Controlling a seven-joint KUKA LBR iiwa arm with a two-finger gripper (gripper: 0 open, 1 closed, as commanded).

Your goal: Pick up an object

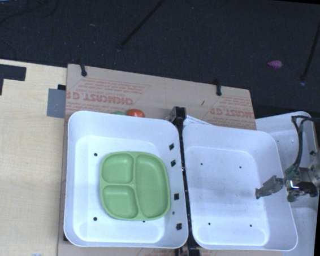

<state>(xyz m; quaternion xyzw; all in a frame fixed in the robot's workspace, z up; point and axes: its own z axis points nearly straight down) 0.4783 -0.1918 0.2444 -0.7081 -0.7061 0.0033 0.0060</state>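
The green plate [135,185] is lying flat in the left bin [85,139]. It looks light, stiff and a bit slippery, so its rim is likely the best place to grab. The gripper [279,187] is hanging over the right bin [231,149], holding nothing; I cannot tell how it is set.

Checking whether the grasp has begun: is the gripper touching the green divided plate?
Apart. The camera view shows the gripper over the right bin's right side, while the green plate lies in the left bin.

pale grey gripper [272,186] with dark cables (a small blue light beside)
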